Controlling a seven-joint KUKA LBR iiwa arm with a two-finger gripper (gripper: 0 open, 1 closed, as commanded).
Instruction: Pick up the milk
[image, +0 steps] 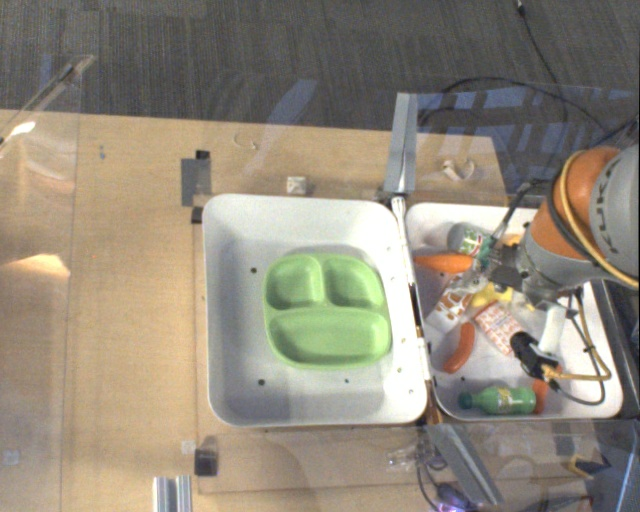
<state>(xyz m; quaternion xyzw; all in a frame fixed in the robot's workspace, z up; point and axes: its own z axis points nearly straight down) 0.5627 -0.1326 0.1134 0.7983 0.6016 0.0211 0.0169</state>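
The right bin (608, 330) holds a jumble of toy food. A small white carton with red print, which I take for the milk (456, 301), lies left of the bin's middle, beside a yellow piece (488, 297). My gripper (497, 268) hangs low over the upper middle of this bin, just up and right of the carton. The grey wrist with its orange band (560, 215) comes in from the right and hides what lies under it. Nothing shows as held.
Around the carton lie an orange carrot (443, 263), a green-and-white can (466, 238), a red sausage (458, 347), a red-and-white packet (496, 323) and a green bottle (498, 401). The left bin (230, 300) holds a green divided plate (326, 308).
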